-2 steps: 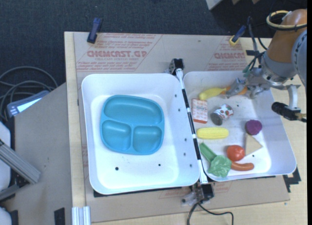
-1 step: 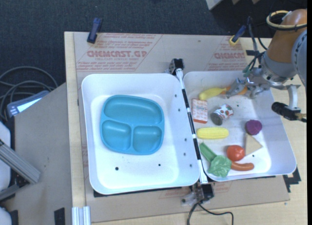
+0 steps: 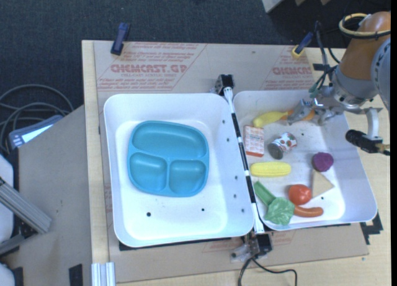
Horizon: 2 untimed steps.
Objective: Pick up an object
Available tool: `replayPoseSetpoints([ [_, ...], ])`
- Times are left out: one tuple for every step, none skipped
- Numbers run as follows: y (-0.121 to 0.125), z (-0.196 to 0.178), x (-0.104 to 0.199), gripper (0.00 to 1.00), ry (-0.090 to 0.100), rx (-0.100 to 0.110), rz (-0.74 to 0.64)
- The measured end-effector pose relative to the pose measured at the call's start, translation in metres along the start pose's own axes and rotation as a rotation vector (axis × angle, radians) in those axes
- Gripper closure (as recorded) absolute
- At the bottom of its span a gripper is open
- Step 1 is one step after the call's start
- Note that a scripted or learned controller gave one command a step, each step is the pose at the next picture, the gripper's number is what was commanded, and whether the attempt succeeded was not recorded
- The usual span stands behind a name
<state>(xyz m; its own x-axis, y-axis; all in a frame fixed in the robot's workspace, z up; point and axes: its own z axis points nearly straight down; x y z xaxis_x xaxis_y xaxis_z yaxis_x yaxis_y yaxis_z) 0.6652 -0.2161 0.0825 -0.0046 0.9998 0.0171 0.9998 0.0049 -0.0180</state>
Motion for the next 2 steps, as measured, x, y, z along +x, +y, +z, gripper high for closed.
replayPoseSetpoints([
  [0.0000, 0.0000, 0.0000, 0.00, 0.000, 0.000, 0.000],
  [0.0000, 0.0000, 0.0000, 0.00, 0.000, 0.000, 0.000],
])
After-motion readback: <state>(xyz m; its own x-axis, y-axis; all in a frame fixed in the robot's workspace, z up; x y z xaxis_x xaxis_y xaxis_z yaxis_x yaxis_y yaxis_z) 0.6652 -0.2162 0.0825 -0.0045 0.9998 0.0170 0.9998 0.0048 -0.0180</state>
